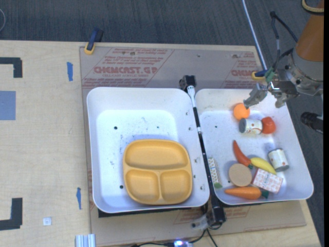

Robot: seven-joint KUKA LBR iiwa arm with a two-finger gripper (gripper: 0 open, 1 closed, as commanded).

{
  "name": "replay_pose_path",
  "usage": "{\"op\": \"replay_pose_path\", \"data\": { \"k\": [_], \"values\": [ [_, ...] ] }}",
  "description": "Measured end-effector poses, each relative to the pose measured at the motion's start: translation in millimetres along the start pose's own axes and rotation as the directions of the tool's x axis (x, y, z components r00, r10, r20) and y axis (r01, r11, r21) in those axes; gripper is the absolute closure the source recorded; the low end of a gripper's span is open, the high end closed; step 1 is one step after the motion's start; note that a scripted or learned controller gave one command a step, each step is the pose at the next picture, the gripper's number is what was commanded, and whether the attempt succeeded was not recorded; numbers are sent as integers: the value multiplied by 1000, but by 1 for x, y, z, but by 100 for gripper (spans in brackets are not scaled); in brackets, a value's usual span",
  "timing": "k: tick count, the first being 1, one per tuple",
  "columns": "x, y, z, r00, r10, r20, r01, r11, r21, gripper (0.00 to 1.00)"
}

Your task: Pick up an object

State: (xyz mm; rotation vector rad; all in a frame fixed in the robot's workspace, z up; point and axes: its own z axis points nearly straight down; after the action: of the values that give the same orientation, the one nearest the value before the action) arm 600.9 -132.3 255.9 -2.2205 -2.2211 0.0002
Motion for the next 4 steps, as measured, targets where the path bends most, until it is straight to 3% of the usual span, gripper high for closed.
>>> {"op": "replay_pose_path", "data": {
  "k": [1, 2, 3, 4],
  "values": [
    [0, 26, 170, 1000, 0, 2, 0, 1000, -4, 0],
    [39, 14, 170, 1000, -1, -1, 1, 1000, 0, 0],
    [39, -8, 170, 1000, 0, 0, 0, 1000, -2, 0],
    [37, -48, 170, 1000, 1, 1, -1, 1000, -4, 0]
  ]
}}
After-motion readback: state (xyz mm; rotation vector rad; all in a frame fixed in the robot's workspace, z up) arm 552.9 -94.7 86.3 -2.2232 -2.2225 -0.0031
